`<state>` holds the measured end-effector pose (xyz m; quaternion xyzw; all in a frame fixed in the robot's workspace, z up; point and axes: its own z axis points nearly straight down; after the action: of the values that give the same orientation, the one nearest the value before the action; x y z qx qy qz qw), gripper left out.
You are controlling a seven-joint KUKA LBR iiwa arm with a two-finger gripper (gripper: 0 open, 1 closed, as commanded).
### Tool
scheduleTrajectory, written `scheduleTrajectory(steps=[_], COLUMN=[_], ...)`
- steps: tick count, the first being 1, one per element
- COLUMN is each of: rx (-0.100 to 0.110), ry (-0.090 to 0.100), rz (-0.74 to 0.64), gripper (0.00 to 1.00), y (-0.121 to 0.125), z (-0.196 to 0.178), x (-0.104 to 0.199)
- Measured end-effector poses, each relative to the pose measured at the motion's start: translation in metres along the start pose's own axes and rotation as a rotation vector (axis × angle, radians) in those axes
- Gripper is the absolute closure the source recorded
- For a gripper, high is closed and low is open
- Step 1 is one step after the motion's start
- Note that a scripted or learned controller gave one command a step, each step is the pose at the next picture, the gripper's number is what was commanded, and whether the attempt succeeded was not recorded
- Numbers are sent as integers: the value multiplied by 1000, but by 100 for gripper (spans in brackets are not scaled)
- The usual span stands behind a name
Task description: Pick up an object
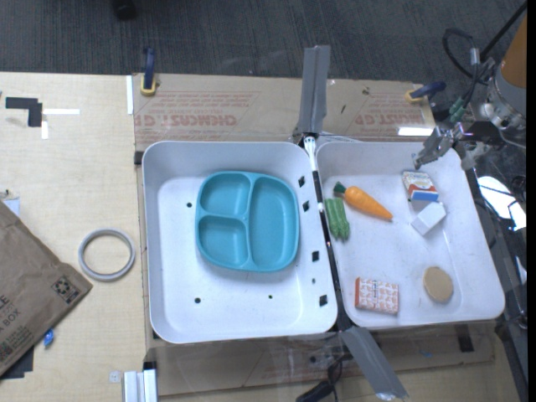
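Note:
The right bin (469,308) holds several small items: an orange carrot (368,203), a green vegetable piece (337,219), a small red-white-blue carton (420,186), a white block (429,218), a tan round cookie (438,284) and a red patterned pack (377,296). My gripper (432,148) hangs over the far right rim of that bin, just above and behind the carton, with nothing seen between its fingers. The arm's wrist enters from the upper right.
The left bin (167,308) carries a teal divided plate (249,221). A tape ring (106,253) and a brown paper bag (29,283) lie on the bench to the left. A grey divider post (315,90) stands behind the bins, with clamps at the cardboard's back edge.

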<state>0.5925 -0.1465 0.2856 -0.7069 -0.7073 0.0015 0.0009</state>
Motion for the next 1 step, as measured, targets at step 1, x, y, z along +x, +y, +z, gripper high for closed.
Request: scheduleTrajectory(steps=[1], rx=[-1], ry=[0], rz=[33], gripper=[0], y=[-43], z=[-11], x=[-17])
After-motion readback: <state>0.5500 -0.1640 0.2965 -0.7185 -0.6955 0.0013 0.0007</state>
